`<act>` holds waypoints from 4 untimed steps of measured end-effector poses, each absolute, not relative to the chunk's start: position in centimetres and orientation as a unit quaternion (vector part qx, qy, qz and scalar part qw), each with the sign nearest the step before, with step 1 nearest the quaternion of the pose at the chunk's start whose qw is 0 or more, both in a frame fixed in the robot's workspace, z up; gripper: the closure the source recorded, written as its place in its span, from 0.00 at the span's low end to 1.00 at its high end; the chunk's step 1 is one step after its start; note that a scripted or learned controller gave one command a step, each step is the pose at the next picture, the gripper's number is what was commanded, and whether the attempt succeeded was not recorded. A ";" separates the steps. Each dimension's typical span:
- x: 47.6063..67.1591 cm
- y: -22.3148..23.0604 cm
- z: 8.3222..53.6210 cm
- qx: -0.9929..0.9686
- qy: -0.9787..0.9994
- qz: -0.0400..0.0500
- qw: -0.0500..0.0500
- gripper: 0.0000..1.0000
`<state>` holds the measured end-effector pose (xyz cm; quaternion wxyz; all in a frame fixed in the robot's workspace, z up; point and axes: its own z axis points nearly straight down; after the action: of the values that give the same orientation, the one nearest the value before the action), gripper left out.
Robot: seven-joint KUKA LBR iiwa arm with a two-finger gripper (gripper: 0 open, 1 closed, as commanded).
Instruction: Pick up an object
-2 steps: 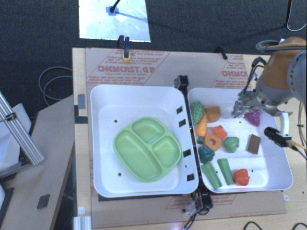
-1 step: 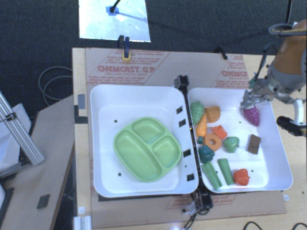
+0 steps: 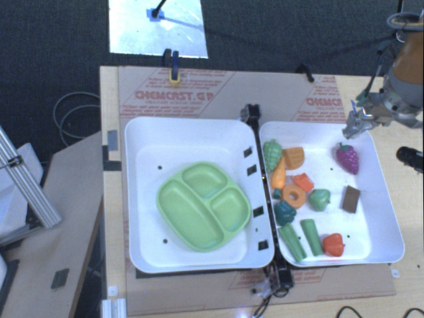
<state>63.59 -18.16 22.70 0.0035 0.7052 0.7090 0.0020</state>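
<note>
At the near edge of the right bin (image 3: 387, 240) lie a red-orange toy pepper (image 3: 333, 244) and two green sticks (image 3: 301, 237), close to each other. Farther back in the same bin sit a dark teal vegetable (image 3: 285, 212), an orange ring (image 3: 292, 195), a green pepper (image 3: 319, 199), a brown block (image 3: 350, 199), a small red-orange piece (image 3: 303, 181), a carrot (image 3: 279, 175), an orange chunk (image 3: 293, 157) and a green leafy piece (image 3: 272, 153). A purple grape bunch (image 3: 348, 158) lies apart from these, near the bin's far right corner. The claw (image 3: 354, 126) hangs above that far corner, just beyond the grapes and not touching them; whether its fingers are spread or pressed together cannot be told. The left bin (image 3: 142, 177) holds a green divided plate (image 3: 202, 206). Both bins rest on a tabletop (image 3: 218, 91) covered with printed cardboard.
</note>
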 end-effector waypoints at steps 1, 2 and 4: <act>63.7 -12.5 22.6 0.704 0.711 0.001 0.000 1.00; 62.3 -7.0 23.6 0.704 0.711 0.001 0.000 1.00; 59.8 1.1 23.0 0.704 0.710 0.000 0.000 1.00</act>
<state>59.77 1.07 23.00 -0.0004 0.7041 0.7101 0.0005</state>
